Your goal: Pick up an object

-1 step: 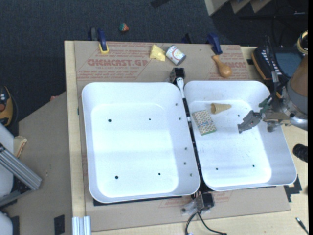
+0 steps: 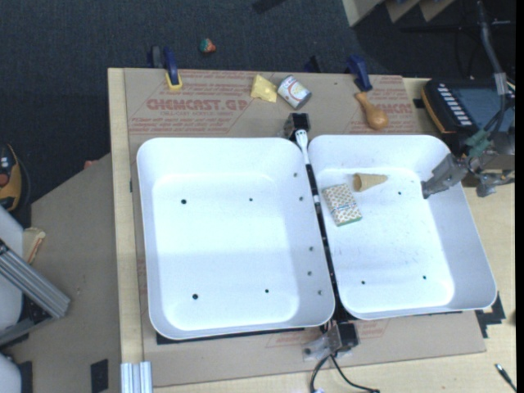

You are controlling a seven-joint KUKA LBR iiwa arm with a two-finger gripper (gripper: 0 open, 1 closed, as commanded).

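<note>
Camera view: the right bin [image 2: 458,244] has broad bare floor toward its near and right rims. The gripper [image 2: 435,182] hangs at its far right rim, fingers unreadable. A patterned box [image 2: 341,204] lies near the divider, long axis front-to-back; a cone [image 2: 369,181] just beyond lies crosswise, tip right.

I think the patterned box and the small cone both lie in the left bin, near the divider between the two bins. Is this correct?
Not quite. The camera view shows the patterned box and the small cone in the right bin, not the left bin. The rest holds: both lie near the divider between the two bins, the box closer to it.
</note>
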